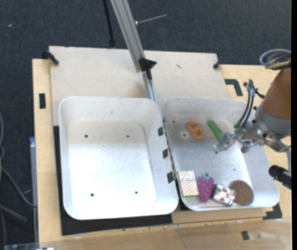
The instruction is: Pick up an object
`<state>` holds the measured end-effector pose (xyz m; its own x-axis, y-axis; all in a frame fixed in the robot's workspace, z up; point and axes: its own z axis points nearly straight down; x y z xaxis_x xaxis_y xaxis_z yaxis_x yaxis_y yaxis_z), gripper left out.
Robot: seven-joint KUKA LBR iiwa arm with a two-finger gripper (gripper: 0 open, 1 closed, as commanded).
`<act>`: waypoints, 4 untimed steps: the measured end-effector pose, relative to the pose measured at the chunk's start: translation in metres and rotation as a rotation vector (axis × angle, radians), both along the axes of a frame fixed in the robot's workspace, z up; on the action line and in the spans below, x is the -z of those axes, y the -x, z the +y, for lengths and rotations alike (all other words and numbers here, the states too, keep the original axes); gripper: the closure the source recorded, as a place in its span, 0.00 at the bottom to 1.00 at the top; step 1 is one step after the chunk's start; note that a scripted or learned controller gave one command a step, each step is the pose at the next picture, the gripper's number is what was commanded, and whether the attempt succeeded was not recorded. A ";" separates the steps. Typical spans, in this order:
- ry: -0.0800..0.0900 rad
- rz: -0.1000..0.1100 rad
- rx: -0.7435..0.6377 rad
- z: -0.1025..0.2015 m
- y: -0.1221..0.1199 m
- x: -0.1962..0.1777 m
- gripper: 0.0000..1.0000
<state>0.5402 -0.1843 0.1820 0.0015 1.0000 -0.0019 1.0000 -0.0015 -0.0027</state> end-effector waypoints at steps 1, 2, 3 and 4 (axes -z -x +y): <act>0.000 0.002 0.001 -0.006 -0.002 0.062 0.00; 0.001 -0.001 0.002 -0.008 -0.001 0.082 0.00; 0.000 -0.007 0.008 -0.008 -0.003 0.070 1.00; 0.000 -0.009 -0.004 -0.002 0.000 0.021 1.00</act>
<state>0.5400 -0.1864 0.1610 -0.0029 1.0000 -0.0016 1.0000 0.0029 0.0067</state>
